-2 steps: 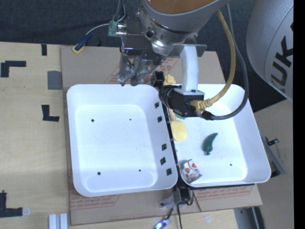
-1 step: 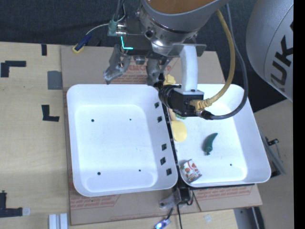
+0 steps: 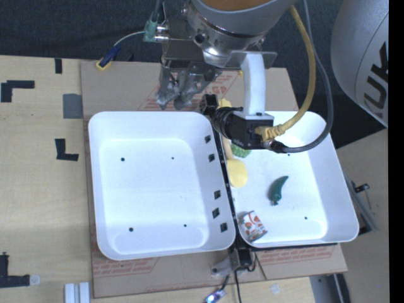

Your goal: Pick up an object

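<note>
My gripper hangs above the far rim of the left bin, just left of the wall between the bins. It is open, and nothing shows between its fingers. In the right bin lie a yellow rounded object, a dark teal pepper-shaped object and a red-and-white packet. A small green object peeks out from under the black camera block on the arm.
The arm's wrist and a black block with a yellow cable overhang the far left part of the right bin. Black clips line the wall between the bins. Cardboard lies under both bins.
</note>
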`<state>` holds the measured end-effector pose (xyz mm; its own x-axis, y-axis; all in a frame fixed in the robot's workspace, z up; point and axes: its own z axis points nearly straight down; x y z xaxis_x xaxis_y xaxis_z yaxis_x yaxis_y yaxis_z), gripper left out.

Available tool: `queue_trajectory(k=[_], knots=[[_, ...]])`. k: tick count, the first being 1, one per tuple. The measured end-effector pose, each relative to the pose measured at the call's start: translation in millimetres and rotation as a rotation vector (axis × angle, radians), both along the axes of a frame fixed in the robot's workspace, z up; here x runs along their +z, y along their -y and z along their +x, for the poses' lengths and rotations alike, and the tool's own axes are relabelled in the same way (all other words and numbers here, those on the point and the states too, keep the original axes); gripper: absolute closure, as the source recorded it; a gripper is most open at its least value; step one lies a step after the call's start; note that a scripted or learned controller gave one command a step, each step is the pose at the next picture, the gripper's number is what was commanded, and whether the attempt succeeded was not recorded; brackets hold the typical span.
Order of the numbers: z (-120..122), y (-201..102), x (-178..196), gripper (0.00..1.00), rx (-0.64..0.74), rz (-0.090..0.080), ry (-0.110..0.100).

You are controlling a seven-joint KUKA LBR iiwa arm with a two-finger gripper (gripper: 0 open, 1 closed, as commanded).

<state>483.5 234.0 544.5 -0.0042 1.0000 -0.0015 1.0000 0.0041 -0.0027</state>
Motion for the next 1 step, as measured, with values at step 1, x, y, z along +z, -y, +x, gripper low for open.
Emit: queue_trajectory(k=[1], knots=[[0.0,0.1,-0.6,0.0,0.0,0.0,-0.001]])
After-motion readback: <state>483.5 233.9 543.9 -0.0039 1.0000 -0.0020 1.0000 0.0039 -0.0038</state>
